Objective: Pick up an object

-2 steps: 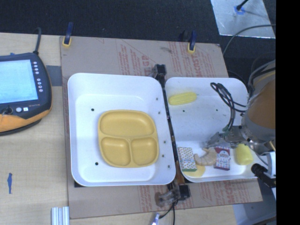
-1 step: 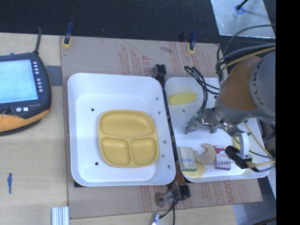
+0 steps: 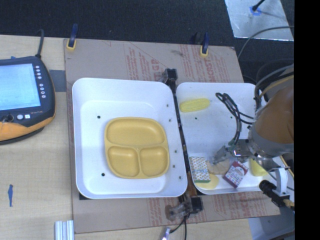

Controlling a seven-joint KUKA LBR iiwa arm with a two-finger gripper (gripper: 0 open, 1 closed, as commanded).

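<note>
The right bin [image 3: 220, 91] holds several small items. A yellow corn cob [image 3: 195, 104] lies near its far left corner. At the front lie a patterned white packet [image 3: 200, 169], a pale yellow flat piece [image 3: 210, 181], a dark red packet [image 3: 235, 174] and a yellow piece [image 3: 257, 168] partly under the arm. My gripper [image 3: 223, 157] hangs low over the front of this bin, just above and between the patterned packet and the red packet. I see nothing held in it.
The left bin [image 3: 90, 96] holds a yellow divided plate [image 3: 136, 147]. A tablet-like pendant [image 3: 22, 91] lies on the bench at the far left. Black cables [image 3: 231, 106] loop over the right bin's middle. Clamps [image 3: 204, 44] pin the cardboard at the back.
</note>
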